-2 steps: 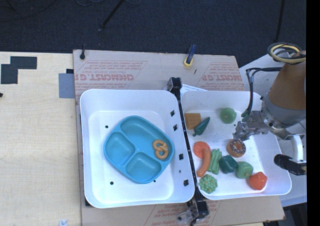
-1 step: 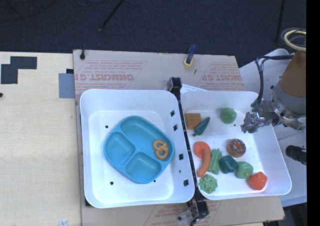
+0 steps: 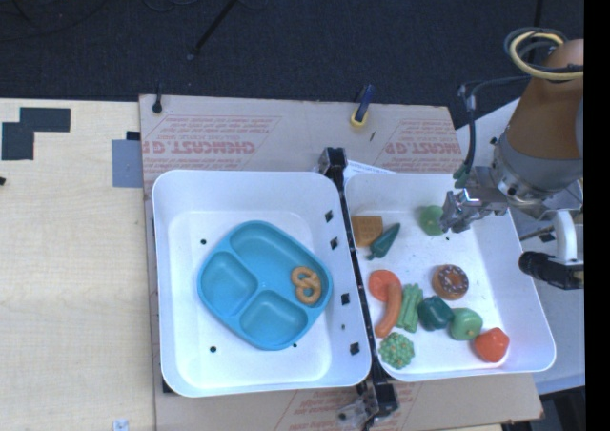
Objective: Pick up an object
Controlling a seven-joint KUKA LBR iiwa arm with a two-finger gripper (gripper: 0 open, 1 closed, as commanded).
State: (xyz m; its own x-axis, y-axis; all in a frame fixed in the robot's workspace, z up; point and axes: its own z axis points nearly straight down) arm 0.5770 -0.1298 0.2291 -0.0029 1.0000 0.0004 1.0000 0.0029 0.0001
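Note:
The right bin (image 3: 519, 272) holds several toy foods. My gripper (image 3: 456, 214) hangs over its upper part, reaching in from the right. A small green round piece (image 3: 430, 220) lies just left of the gripper tip, touching or nearly touching it; I cannot tell which. Below the gripper sits a chocolate donut (image 3: 450, 281). A tan block (image 3: 367, 227) and a dark green pepper (image 3: 385, 241) lie at the bin's upper left. Nothing shows lifted off the bin floor.
Lower in the right bin lie an orange-red carrot (image 3: 385, 297), a green bean pod (image 3: 410, 307), a teal piece (image 3: 435, 312), a green apple (image 3: 465, 324), a red fruit (image 3: 491, 345) and broccoli (image 3: 396, 351). The left bin (image 3: 176, 229) holds a blue divided plate (image 3: 238, 291) with a pretzel (image 3: 306, 284).

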